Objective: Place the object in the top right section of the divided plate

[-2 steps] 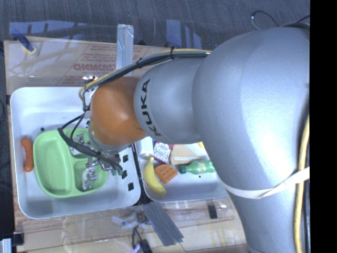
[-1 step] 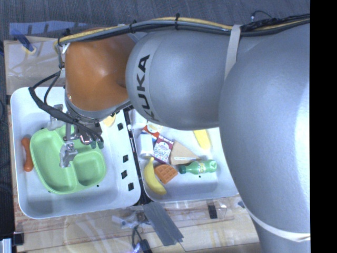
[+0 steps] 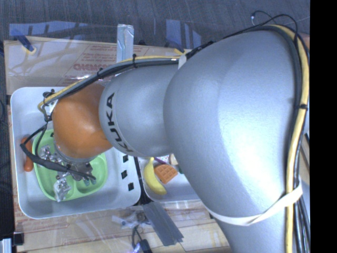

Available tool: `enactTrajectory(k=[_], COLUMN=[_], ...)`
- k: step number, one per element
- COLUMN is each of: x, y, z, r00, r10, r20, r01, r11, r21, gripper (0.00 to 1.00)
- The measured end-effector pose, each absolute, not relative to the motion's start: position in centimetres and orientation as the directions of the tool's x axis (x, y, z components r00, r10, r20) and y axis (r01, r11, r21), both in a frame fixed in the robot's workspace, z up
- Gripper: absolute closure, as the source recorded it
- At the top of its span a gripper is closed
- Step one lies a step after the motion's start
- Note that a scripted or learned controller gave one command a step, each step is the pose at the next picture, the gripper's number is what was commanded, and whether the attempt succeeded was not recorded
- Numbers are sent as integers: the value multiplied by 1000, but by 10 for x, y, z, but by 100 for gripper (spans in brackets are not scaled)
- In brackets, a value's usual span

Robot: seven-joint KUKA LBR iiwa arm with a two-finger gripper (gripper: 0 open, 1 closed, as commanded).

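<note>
A green divided plate (image 3: 97,181) lies in the left white bin (image 3: 21,136), mostly covered by my arm's orange band and wrist. My gripper (image 3: 63,186) hangs over the plate's lower left part, metal fingers pointing down at it. An orange carrot-like object (image 3: 27,162) lies just left of the plate in the same bin. The plate's upper sections are hidden under the wrist.
The right bin (image 3: 174,194) holds a yellow banana (image 3: 152,181) and an orange waffle-like piece (image 3: 167,173). The big grey arm covers most of the right bin. Cardboard and plastic sheeting lie behind the bins.
</note>
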State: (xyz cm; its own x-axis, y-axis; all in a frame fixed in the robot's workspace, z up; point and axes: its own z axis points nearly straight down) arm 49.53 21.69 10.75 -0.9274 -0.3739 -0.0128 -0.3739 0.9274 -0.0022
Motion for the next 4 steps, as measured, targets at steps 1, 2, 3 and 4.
enactTrajectory(k=[1,2,3,4], x=[495,489,491,505], y=[217,198,218,183], z=[116,94,95,94], r00=[-926,-997,-889,-886], r10=[-377,-74,-457,-464], r20=[-11,-2,-7,-8], r01=[-377,-74,-457,-464], r11=[926,997,889,886], r21=[-2,2,-4,-1], gripper=[100,100,100,100])
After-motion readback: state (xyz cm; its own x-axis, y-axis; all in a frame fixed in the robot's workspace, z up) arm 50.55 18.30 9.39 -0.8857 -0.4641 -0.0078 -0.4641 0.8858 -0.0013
